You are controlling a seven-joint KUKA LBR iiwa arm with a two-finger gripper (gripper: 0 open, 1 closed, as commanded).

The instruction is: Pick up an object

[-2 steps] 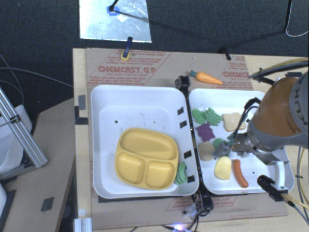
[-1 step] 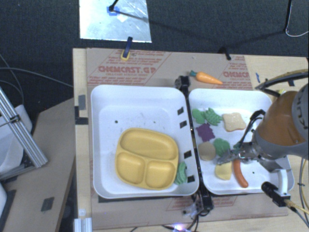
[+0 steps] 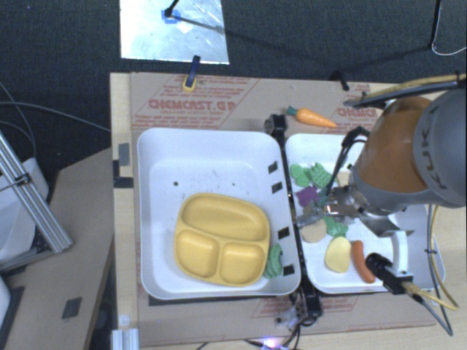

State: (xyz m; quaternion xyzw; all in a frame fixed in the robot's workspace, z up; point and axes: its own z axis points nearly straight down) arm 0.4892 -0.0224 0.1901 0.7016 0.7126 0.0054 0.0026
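My gripper [image 3: 312, 214] hangs low over the left part of the right bin [image 3: 416, 265], above a cluster of toy foods. Under and beside it lie a green leafy piece [image 3: 310, 173], a purple piece [image 3: 308, 195], a beige round piece [image 3: 314, 232] and a small green piece [image 3: 337, 228]. A pale yellow potato-like piece [image 3: 338, 254] and a red sausage [image 3: 360, 261] rest nearer the front. The grey arm with its orange band [image 3: 394, 148] covers the bin's right side. Nothing is visibly between the fingers.
The left bin [image 3: 211, 152] holds a yellow divided tray [image 3: 221, 238], with a green piece [image 3: 274, 261] at its right edge. An orange carrot [image 3: 314, 117] lies on the cardboard behind the bins. Black clips mark the divider between the bins [image 3: 288, 195].
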